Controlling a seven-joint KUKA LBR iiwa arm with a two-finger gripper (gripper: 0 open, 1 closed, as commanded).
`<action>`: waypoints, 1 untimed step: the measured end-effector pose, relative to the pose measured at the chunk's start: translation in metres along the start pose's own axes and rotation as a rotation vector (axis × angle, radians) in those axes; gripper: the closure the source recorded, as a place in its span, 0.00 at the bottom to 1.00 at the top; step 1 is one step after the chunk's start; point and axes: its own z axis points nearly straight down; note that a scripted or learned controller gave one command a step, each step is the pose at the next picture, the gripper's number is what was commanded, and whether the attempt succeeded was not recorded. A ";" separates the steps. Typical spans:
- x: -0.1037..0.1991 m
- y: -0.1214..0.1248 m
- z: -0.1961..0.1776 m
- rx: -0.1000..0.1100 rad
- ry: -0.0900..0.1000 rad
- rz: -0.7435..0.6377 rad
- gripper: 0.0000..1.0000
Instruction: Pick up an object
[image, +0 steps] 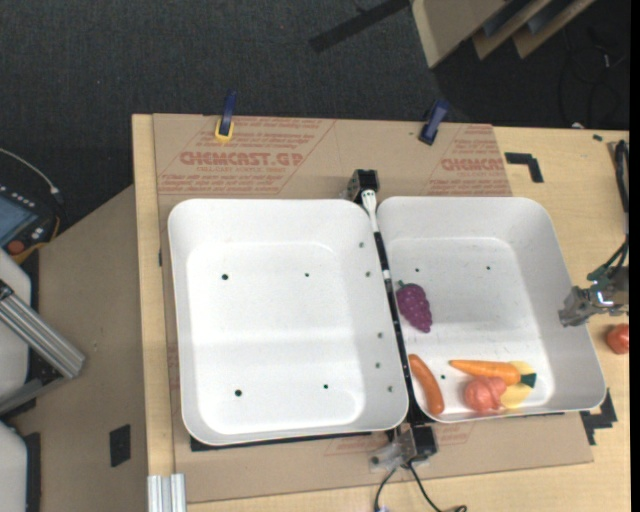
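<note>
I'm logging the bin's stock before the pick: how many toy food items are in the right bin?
5, possibly more hidden: purple grapes by the divider, orange sausage, carrot, pink fruit, yellow piece near the front wall.

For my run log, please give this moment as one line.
gripper: right bin edge, holds nothing | right bin: grapes, carrot, sausage | pick: not done
</note>
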 end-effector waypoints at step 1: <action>0.000 0.001 -0.010 -0.003 -0.002 0.000 1.00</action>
